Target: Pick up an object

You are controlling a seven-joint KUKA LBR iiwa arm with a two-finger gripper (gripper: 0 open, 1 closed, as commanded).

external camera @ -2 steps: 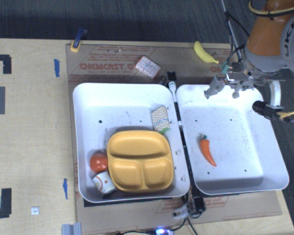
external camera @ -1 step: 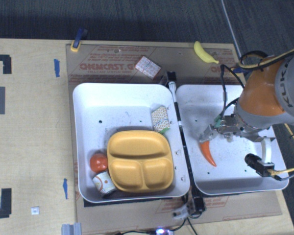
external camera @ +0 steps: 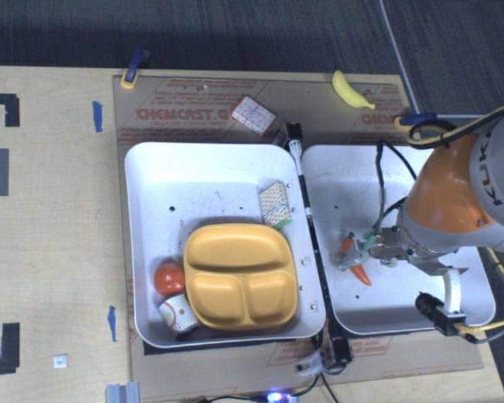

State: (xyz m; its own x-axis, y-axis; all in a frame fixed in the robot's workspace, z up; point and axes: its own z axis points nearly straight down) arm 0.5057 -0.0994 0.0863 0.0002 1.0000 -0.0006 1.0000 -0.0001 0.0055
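1. Task object: a small orange carrot-shaped toy lies on the floor of the right bin, toward that bin's left wall and a little nearer its front edge than its back. Its long axis runs diagonally, one end toward the bin's left wall and back, the other toward the front and right. Which end is the tip cannot be made out.

2. A second short orange-red piece lies just beside it, closer to the left wall, tilted nearly upright in the view; a small greenish bit sits between the two, next to the claw.

3. Claw: the gripper hangs low over the same patch of bin floor, reaching in from the right. The carrot lies just beside it, on its front-left side; whether they touch cannot be told. Whether the claw is spread or pressed together cannot be told either, nor is anything seen pinched in it.

4. Arm: the grey body with its orange band covers the right half of the right bin; black cables loop over the bin's back wall and a black fitting rests near its front right corner.

5. Left bin: a large yellow divided tray fills the front middle. A red ball and a white-and-orange can sit against its left side, near the front left corner. A patterned packet leans toward the right wall, behind the tray.

6. Outside the bins, on the cardboard sheet behind them: a yellow banana near the back right and a small speckled block near the back middle.
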